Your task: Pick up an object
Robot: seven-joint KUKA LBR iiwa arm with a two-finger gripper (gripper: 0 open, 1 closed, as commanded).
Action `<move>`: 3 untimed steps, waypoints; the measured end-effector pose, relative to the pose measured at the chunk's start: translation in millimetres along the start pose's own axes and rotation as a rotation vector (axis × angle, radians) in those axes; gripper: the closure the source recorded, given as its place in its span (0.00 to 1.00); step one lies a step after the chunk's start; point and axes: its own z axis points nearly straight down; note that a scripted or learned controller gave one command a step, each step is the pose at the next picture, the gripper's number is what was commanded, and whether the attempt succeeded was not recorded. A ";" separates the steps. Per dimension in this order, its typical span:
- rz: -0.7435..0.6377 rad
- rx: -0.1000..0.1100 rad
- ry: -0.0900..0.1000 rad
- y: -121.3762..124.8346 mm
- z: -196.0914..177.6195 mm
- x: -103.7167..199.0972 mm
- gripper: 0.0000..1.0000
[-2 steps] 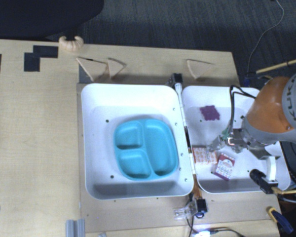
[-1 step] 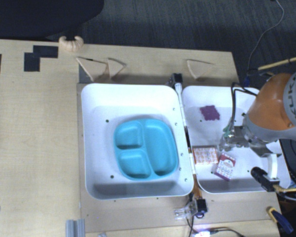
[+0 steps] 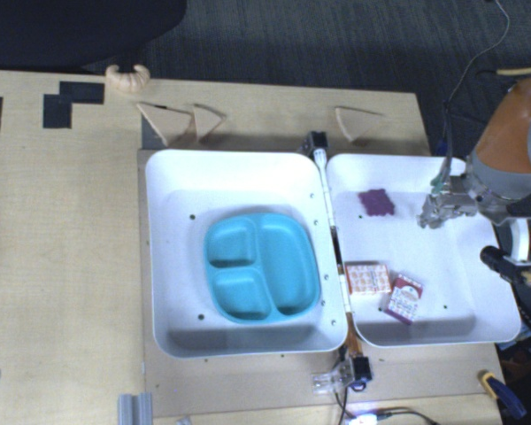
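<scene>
Scene: two shallow white bins side by side on my desk (image 3: 62, 237), seen from above at a slant.
Left bin (image 3: 173, 237): holds a turquoise divided tray (image 3: 262, 266) and nothing else I would go for.
Right bin (image 3: 478, 308): three small candidates lie on its floor.
Purple object (image 3: 376, 202): far part of the right bin, lying flat, well apart from the other two.
Pale patterned box (image 3: 367, 278): near-left part of that bin, close to the wall shared with the left bin.
Red packet (image 3: 403, 299): just beside the pale box, tilted, possibly touching it.
Arm: grey with an orange band, reaching in from the right.
Hand (image 3: 435, 212): hovering over the far right part of the right bin, to the right of the purple object; I cannot tell its state, and I see nothing in it.
Step in hand: I judge I am lining up for a grasp, nothing lifted.
Doing it well: I would choose the purple object, the nearest and most isolated, centre the hand over it before descending, and keep clear of the bin wall.
</scene>
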 end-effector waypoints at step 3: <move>0.001 -0.007 -0.002 -59.9 26.5 -1.9 1.00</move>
